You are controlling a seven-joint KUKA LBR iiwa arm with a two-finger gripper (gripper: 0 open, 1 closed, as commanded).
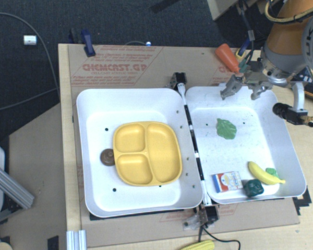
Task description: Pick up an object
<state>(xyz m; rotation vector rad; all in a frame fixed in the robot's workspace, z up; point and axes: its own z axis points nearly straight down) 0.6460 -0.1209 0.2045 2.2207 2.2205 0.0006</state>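
My gripper [244, 90] hangs over the far edge of the right bin [281, 139], its two fingers spread apart with nothing between them. Below it, in the bin's middle, lies a green leafy piece [226, 128]. Near the bin's front edge sit a yellow banana [264, 173], a dark green object [253, 188] and a small white and blue carton [227, 182]. A light green bit [272, 172] peeks out behind the banana.
The left bin [94, 113] holds a yellow divided plate [146, 153] and a brown round object [107, 157] at its left side. An orange object [227, 58] lies on the board behind the right bin. A black clip [179, 80] sits between the bins at the back.
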